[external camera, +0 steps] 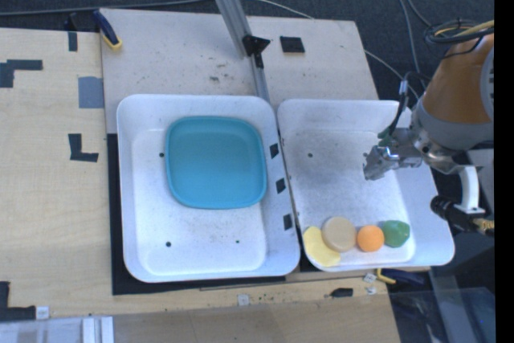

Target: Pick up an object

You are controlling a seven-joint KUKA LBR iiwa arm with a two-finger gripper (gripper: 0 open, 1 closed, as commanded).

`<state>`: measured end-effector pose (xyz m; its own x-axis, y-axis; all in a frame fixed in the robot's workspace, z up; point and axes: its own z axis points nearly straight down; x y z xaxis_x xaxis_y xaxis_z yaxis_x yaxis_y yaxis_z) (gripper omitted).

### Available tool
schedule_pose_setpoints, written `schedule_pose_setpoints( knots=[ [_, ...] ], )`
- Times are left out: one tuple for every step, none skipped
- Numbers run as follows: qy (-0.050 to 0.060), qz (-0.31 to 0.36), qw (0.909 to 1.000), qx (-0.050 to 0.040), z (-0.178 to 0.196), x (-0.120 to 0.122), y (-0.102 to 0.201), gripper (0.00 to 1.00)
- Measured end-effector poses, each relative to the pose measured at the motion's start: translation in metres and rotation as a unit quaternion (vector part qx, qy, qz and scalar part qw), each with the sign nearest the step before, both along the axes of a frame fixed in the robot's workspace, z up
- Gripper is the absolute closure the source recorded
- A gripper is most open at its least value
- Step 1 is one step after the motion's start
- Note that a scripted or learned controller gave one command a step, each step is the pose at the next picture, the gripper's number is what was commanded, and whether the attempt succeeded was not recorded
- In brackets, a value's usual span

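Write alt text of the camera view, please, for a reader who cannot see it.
A grey robot arm's claw hangs over the right bin, above a row of small things along its near edge: yellow piece, tan disc, orange ball, green piece. The left bin holds a blue plate.

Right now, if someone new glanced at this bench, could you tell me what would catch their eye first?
Probably the big teal plate lying flat in the left bin. Next, the row of small items along the near edge of the right bin: a yellow piece, a tan disc, an orange ball and a green object. The gripper hangs over the right bin's bare middle, apart from them.
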<state>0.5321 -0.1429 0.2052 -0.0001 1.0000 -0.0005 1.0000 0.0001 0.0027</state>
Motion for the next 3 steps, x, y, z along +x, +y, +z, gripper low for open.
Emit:
schedule_pose_setpoints(
  knots=[
    [0.000,0.000,1.0000,0.0001,0.046,0.000,0.000,1.00],
    [0.002,0.002,1.0000,0.0008,0.036,0.002,0.060,1.00],
    [0.002,0.002,1.0000,0.0006,0.029,-0.012,0.111,1.00]
  ],
)
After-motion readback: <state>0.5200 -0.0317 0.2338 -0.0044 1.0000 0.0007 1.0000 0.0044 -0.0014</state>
